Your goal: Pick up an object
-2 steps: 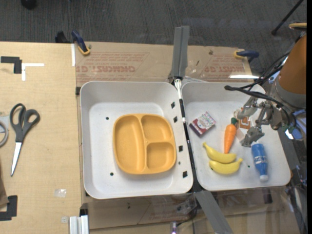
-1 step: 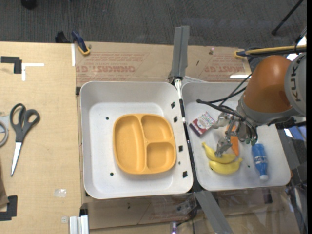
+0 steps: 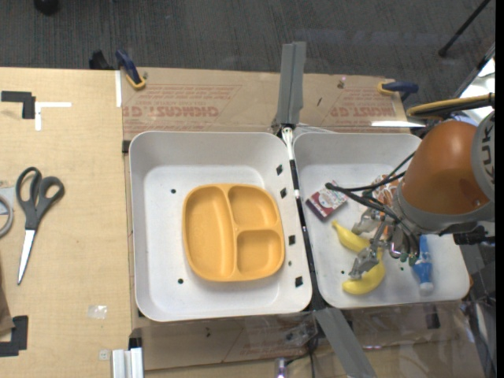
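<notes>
My gripper (image 3: 367, 250) hangs low over the right bin (image 3: 331, 152), under the orange band of the arm (image 3: 445, 172). It is open, and nothing is held between its fingers. One finger (image 3: 361, 268) lies over the top of a yellow banana (image 3: 366, 283) near the bin's front wall. The other finger (image 3: 368, 227) is beside a second yellow banana (image 3: 347, 236). A small dark red packet (image 3: 325, 201) lies to the upper left of the gripper. A blue and white tube (image 3: 424, 264) lies to its right, partly hidden by the arm.
The left bin (image 3: 150, 211) holds a yellow divided plate (image 3: 233, 231). A grey divider bar (image 3: 291, 85) runs between the bins at the back. Black cables (image 3: 358, 191) trail from the wrist across the right bin. Scissors (image 3: 33, 207) lie on the bench at far left.
</notes>
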Motion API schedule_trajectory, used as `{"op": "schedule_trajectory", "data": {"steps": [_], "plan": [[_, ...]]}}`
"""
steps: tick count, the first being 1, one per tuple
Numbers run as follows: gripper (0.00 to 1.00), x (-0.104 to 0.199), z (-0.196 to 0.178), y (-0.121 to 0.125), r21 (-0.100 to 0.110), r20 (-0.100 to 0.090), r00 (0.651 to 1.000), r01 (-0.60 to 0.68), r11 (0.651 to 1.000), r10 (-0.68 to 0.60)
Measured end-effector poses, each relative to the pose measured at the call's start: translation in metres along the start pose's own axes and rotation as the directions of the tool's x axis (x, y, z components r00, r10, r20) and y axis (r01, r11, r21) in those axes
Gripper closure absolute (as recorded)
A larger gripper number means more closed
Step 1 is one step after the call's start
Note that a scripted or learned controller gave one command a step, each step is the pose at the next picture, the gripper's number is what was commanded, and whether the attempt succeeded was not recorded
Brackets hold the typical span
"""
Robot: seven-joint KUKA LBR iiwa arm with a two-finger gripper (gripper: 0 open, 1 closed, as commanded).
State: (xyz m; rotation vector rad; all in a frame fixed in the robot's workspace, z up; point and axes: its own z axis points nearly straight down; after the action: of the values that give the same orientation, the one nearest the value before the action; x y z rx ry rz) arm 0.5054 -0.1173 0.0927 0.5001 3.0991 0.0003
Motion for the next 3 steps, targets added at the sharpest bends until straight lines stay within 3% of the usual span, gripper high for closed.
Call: {"op": "schedule_trajectory", "data": {"steps": [1,2,3], "plan": [[1.0,-0.002,-0.01,0.001,0.001,0.004,1.0,0.004,1.0,-0.004],[1.0,0.015,-0.107,-0.037,0.001,0.002,0.942,0.336,0.942,-0.336],[1.0,-0.018,-0.181,0.049,-0.001,0.001,0.945,0.328,0.945,-0.328]]}}
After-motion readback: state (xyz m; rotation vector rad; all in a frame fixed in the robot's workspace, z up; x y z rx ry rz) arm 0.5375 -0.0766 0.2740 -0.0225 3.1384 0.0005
